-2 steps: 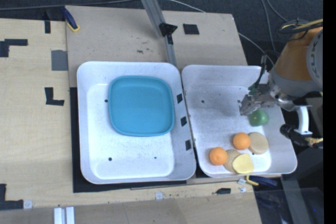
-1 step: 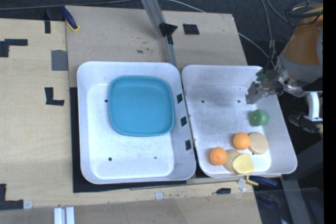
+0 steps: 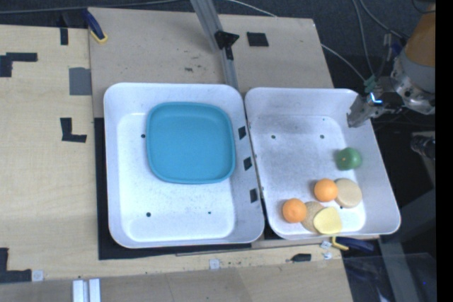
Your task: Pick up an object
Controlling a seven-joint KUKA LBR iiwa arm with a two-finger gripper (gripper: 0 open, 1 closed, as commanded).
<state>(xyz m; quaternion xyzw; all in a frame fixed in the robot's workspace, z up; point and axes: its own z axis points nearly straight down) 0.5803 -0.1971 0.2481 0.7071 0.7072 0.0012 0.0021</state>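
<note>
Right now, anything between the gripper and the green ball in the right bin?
No. In the camera view, the gripper sits at the right bin's upper right rim, and bare white bin floor runs down to the green ball.

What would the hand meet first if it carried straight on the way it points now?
Probably the floor of the right bin near its upper right corner. The hand points down and left over that rim; the green ball lies nearer the camera, off that line. Depth is uncertain.
</note>
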